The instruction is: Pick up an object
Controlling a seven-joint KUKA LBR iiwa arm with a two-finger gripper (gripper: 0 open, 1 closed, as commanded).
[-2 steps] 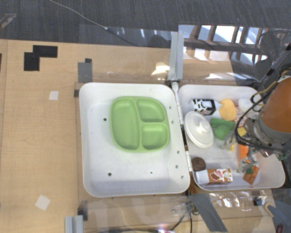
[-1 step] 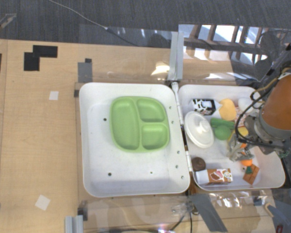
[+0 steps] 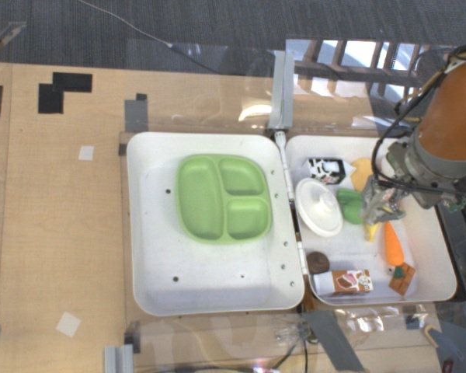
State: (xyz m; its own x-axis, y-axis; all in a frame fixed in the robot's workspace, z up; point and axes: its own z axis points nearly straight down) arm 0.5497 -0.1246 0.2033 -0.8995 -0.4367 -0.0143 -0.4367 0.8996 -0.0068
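Left bin (image 3: 151, 286): one divided plate (image 3: 221, 199) lying flat near its middle. Right bin (image 3: 435, 286), touching the left bin along a shared edge: bowl (image 3: 320, 207) at its left wall; cow-patterned toy (image 3: 326, 169) behind the bowl; leafy toy (image 3: 349, 205) just right of the bowl; banana (image 3: 360, 174) behind that. Carrot (image 3: 393, 244) toward the right side, block (image 3: 402, 278) just before it. Round piece (image 3: 318, 263) and small carton (image 3: 351, 282) along the front wall, carton to the right.
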